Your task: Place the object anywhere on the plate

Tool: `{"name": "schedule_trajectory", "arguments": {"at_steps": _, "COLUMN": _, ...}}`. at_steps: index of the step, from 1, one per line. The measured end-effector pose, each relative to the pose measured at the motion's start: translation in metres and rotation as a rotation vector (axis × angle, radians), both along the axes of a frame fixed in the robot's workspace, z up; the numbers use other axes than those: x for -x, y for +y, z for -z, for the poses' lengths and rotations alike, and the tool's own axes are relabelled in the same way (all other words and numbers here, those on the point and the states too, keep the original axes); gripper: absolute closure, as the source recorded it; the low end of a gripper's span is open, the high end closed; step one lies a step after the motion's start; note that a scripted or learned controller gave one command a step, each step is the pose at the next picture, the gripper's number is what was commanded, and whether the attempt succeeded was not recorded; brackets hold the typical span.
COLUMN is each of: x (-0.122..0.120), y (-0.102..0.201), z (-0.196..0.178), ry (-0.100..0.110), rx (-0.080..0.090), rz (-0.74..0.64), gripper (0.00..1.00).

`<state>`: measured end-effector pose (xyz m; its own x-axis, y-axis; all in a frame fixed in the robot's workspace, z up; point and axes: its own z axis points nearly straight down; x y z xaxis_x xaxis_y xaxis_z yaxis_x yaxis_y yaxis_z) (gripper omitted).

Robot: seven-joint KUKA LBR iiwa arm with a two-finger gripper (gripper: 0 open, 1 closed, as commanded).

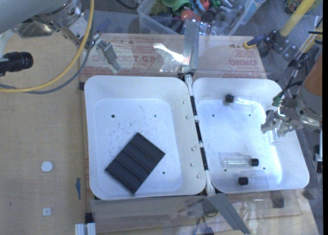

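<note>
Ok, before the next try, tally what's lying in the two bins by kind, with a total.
Dark ribbed plate: 1, in the left bin, lying at a slant.
Clear vials with black caps: 2, in the right bin, one near the back, one near the front.
Small black loose piece: 1, near the front wall.
Total: 4.

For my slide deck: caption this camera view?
Gripper over right bin with vials; dark ridged plate in left bin.
</note>
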<state>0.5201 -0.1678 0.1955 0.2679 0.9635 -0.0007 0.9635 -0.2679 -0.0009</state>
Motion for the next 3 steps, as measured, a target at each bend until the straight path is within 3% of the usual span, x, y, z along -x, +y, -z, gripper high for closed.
{"name": "schedule_trajectory", "arguments": {"at_steps": 1, "x": -0.039, "y": 0.087, "z": 0.011, "ry": -0.003, "rx": 0.000, "rz": -0.068, "gripper": 1.00}}
{"name": "schedule_trajectory", "arguments": {"at_steps": 2, "x": -0.094, "y": 0.180, "z": 0.011, "ry": -0.004, "rx": 0.000, "rz": -0.284, "gripper": 1.00}}
{"name": "schedule_trajectory", "arguments": {"at_steps": 3, "x": -0.147, "y": 0.268, "z": 0.021, "ry": -0.005, "rx": 0.000, "rz": -0.690, "gripper": 1.00}}
